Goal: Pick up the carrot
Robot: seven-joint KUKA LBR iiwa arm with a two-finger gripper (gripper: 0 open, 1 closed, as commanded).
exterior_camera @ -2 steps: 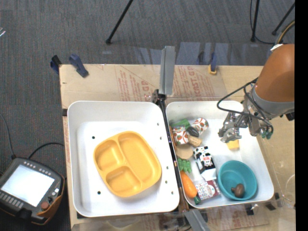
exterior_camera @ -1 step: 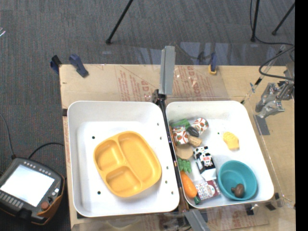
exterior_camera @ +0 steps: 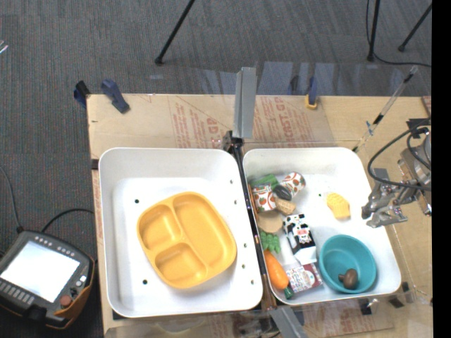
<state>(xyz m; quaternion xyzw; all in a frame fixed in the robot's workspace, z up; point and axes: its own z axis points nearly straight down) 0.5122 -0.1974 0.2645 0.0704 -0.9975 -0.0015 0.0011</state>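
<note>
The carrot [exterior_camera: 276,271] is orange with a green leafy top and lies along the front left wall of the right bin [exterior_camera: 317,157], next to the divider between the bins. My gripper [exterior_camera: 375,217] hangs over the right rim of that bin, far to the right of the carrot and slightly behind it. Its fingers look open with nothing between them. A small packet [exterior_camera: 303,278] touches the carrot's right side.
A teal bowl [exterior_camera: 347,259] holding a brown lump [exterior_camera: 349,278] lies between gripper and carrot. A cow-patterned toy [exterior_camera: 298,232], a strawberry carton [exterior_camera: 264,197] and a yellow piece [exterior_camera: 338,205] crowd the right bin. A yellow divided plate [exterior_camera: 185,239] fills the left bin [exterior_camera: 120,167].
</note>
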